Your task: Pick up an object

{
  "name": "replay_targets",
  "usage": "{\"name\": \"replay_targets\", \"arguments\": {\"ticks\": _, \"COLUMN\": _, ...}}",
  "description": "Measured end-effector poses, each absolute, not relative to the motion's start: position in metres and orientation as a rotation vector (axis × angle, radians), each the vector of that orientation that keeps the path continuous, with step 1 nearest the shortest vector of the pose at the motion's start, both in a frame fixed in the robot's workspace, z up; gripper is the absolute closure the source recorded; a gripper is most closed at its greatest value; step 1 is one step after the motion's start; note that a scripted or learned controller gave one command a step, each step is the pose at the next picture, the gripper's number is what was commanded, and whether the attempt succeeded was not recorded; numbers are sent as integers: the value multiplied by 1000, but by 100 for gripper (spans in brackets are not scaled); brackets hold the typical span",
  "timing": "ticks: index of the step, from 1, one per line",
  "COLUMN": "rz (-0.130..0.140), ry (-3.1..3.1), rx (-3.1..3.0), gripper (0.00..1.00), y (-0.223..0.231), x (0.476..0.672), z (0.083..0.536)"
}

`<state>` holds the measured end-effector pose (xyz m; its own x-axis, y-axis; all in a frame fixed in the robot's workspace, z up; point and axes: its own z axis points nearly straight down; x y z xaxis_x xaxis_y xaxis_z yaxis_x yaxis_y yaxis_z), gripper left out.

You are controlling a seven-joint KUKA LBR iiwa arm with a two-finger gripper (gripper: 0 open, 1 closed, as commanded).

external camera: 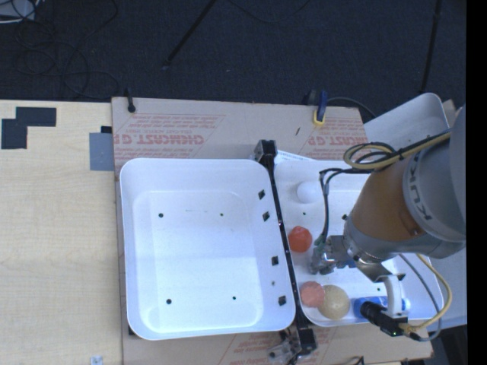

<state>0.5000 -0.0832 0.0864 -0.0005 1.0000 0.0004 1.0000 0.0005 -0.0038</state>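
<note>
Hovering low in the right bin [426, 276], the hand [323, 258] sits between an orange-red ball [300, 239] just above-left and a pink ball [310, 293] just below; its finger state I cannot tell. Both look light, smooth, likely to roll; grip across the middle.

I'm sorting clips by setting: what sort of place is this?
Probably a robotics lab: a cabled arm's gripper works over white bins clamped onto a cardboard sheet, with loose cables on dark carpet behind.

The left bin [199, 242] lies wide open. In the right bin [335, 319], the arm [403, 204] covers much; balls [300, 239] crowd the gripper [323, 258], seemingly leaving narrow gaps.
</note>
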Motion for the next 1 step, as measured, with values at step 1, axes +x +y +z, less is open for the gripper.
{"name": "replay_targets", "arguments": {"ticks": 1, "rz": 1, "ry": -2217, "rx": -2224, "gripper": 0, "y": -84, "x": 500, "z": 88}}
